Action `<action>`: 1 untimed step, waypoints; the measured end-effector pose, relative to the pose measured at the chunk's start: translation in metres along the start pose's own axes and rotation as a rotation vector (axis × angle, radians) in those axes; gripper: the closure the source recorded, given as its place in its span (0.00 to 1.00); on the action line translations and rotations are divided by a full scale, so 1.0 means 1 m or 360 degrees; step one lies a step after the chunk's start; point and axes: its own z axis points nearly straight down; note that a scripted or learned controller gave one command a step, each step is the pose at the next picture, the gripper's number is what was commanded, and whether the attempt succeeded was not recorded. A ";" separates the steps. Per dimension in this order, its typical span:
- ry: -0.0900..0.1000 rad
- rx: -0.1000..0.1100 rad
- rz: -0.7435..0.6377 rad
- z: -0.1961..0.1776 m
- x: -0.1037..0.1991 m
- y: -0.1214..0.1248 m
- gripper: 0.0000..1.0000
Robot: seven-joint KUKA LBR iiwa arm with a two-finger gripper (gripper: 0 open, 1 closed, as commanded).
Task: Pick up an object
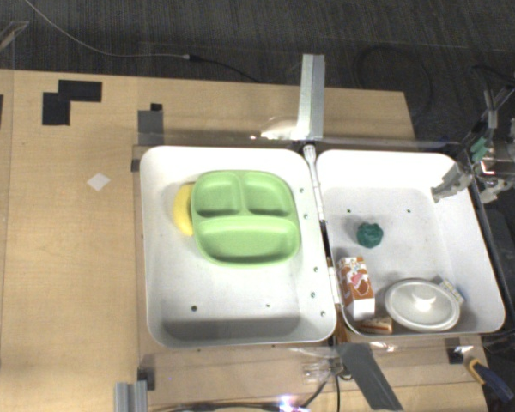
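Picked small teal lump (370, 233) in right bin (412, 174) as target: looked light, maybe soft; pinch across middle. Gripper (451, 184) state unreadable.

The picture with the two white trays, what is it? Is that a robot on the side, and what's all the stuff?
Yes! A camera up high looks down on a wooden bench with two shallow white bins. The robot arm reaches in from the right, and its claw hangs over the right bin's far corner. I can't tell if the claw is open or shut, and I see nothing in it. The left bin holds a green divided plate with a yellow thing peeking from under its left edge. The right bin holds a small teal toy, a little printed carton and a silver bowl.
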 end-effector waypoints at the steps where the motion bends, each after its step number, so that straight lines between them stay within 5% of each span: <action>1: 0.0002 0.0004 0.0021 0.126 0.048 -0.030 0.00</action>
